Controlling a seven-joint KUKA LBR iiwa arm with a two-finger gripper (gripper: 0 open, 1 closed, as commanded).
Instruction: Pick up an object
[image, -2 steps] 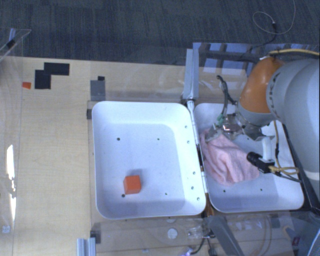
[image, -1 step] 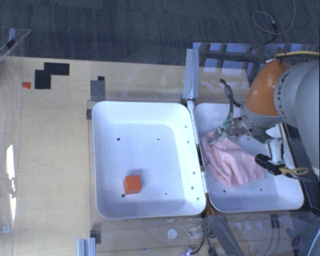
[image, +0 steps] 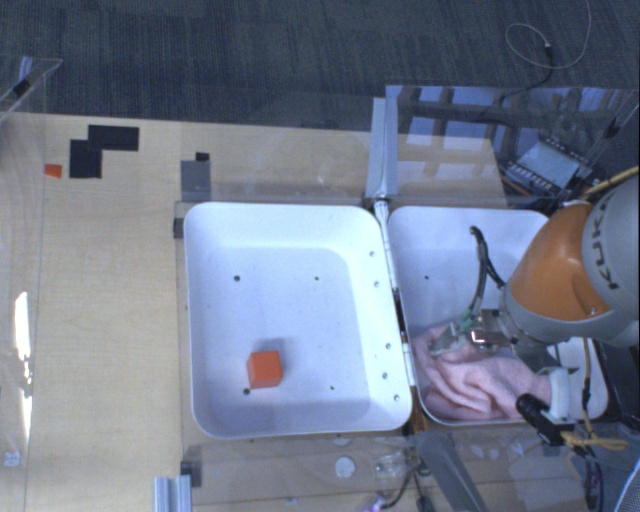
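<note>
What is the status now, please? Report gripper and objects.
Gripper low over pink cloth, right bin. Orange block alone, left bin. Nothing blocking.

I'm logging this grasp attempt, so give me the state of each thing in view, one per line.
Orange block: resting flat on the left bin's floor, near its front, untouched.
Pink cloth: crumpled in the right bin's front corner, under the arm.
Gripper: low over the cloth's left edge; grip unclear.
Arm: reaching in over the right bin.
</note>
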